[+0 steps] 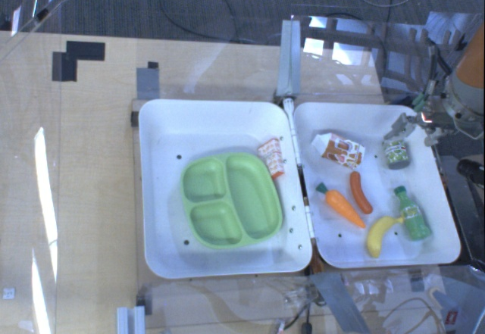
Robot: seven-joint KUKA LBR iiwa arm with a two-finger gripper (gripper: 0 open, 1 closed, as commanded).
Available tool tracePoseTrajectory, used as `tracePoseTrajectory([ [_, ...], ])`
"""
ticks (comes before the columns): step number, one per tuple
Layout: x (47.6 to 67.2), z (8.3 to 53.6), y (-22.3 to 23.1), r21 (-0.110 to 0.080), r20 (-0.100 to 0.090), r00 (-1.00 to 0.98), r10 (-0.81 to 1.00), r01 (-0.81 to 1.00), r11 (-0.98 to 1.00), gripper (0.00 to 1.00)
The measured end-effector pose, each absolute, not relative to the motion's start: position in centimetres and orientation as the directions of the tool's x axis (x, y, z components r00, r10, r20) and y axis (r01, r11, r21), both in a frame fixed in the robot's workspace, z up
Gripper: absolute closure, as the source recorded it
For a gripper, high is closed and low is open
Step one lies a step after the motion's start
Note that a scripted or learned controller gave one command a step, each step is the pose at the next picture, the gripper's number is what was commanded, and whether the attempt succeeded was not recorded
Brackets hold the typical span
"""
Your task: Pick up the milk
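Observation:
The milk (339, 149) is a white carton with an orange and red label. It lies on its side in the upper left part of the right bin (447, 249). My gripper (415, 129) hangs over the bin's upper right corner, well to the right of the carton and just above a small green-topped jar (395, 154). Its fingers (398, 129) are spread open with nothing between them.
The right bin also holds a carrot (340, 206), a red sausage (361, 192), a banana (381, 235) and a green bottle (411, 215). In the left bin (155, 173) are a green divided plate (229, 198) and a small red-and-white packet (271, 156).

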State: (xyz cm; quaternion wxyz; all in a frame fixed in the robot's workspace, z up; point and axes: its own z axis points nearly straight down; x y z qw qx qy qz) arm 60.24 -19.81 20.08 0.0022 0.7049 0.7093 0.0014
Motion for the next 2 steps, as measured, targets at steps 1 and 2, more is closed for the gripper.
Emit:
tracePoseTrajectory([
  [1,61.7,12.3,-14.6,0.025,-0.005,-0.037,0.999,0.999,0.037,0.0],
  [2,65.1,11.2,-8.5,0.038,-0.012,-0.189,0.982,0.981,0.189,0.0],
])
